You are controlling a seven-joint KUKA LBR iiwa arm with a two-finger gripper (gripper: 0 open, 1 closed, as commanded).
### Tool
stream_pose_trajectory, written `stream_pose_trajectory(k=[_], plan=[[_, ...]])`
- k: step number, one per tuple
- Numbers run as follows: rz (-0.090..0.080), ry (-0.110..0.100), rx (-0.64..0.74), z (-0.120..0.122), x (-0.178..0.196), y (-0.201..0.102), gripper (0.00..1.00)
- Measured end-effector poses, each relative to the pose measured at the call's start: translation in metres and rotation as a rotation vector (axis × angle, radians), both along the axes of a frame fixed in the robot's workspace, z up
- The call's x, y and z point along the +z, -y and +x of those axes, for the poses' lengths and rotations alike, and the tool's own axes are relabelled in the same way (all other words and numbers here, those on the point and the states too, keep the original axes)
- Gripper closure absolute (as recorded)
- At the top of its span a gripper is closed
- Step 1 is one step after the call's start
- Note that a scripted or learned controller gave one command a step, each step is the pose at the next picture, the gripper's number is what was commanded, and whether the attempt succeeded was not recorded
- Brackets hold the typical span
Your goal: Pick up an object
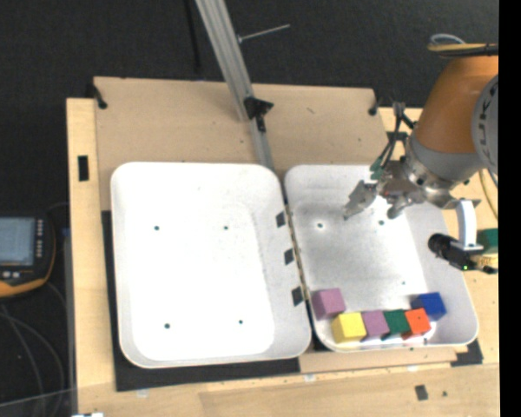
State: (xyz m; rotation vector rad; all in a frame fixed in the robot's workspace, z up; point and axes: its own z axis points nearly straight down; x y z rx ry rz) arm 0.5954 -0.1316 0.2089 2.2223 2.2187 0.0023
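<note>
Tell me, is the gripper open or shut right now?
Open. The gripper hangs above the right bin with its two fingers spread apart and nothing between them; the blocks lie along the near wall.

My gripper (375, 200) above right bin (347, 185), fingers spread, nothing between them | blocks along near wall: purple block (329, 301), yellow block (349, 327), blue block (430, 304) | left bin (200, 181) alongside
</note>
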Motion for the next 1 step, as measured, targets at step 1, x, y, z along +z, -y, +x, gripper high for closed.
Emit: stream_pose_trajectory(k=[1], plan=[[-0.001, 0.004, -0.002, 0.0006, 0.0111, 0.0016, 1.0]])
